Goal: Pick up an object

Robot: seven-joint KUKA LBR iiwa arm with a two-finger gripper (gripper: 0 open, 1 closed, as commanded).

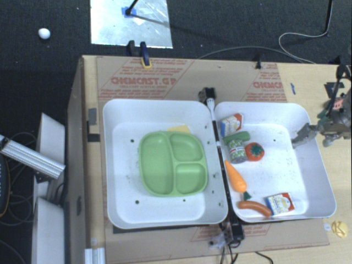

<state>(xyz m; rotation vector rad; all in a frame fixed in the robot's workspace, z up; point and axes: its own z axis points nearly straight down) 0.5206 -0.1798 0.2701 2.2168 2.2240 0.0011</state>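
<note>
The right bin (308,197) holds several toy foods. A small white and blue carton (231,124) stands at its back left, with a green can (237,146) lying just in front of it. A red tomato (254,151) touches the can's right side. An orange carrot (236,178) lies along the left wall. At the front are a sausage (253,207) and a second small carton (281,203). My gripper (322,132) hovers over the bin's right rim, well to the right of the tomato, with nothing seen in it.
The left bin (118,147) carries a green divided plate (173,163) with a yellow piece (178,129) behind it. Cables and clamps run along the seam between the bins (217,147). Cardboard covers the bench behind.
</note>
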